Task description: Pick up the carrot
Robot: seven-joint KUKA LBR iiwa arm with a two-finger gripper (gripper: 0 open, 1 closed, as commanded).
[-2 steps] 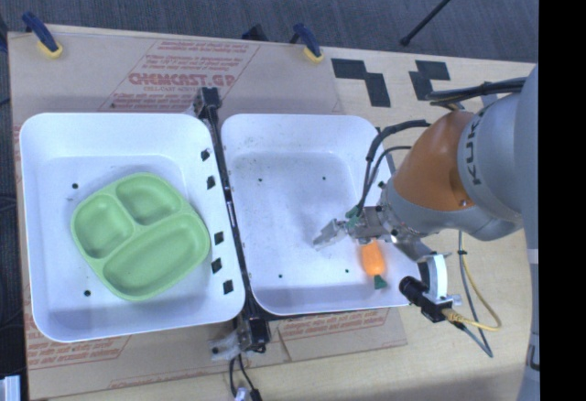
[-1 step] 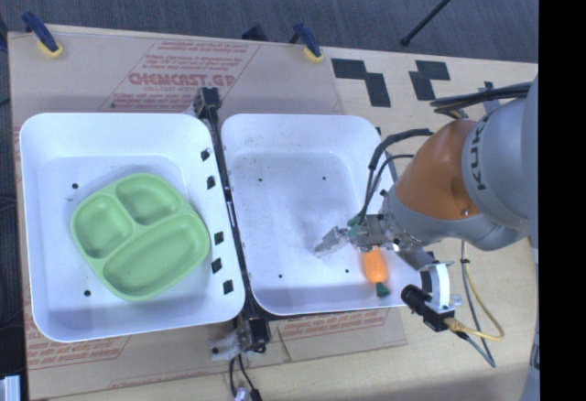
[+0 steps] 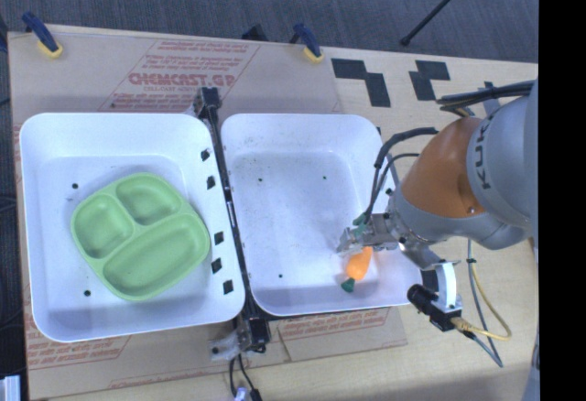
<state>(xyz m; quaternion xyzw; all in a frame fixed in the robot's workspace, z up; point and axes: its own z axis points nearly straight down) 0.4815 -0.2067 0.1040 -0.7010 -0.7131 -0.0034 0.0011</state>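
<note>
The arm (image 3: 499, 161) is smooth grey metal with a rounded orange band (image 3: 444, 175) above the wrist. Black cables (image 3: 389, 161) loop beside the band, a yellow wire (image 3: 485, 321) trails behind, and dark lettering marks the grey shell.

carrot (image 3: 359, 265) in right bin (image 3: 302, 138), plate (image 3: 140, 235) in left bin (image 3: 55, 138)

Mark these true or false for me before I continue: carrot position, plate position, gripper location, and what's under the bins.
1. The carrot lies in the right bin, near its right wall. True.
2. The green plate sits in the right bin. False: it is in the left bin.
3. The gripper is over the carrot's end of the right bin. True.
4. The carrot rests on the green plate. False: it lies on the bin floor.
5. The bins sit on cardboard. True.
</note>
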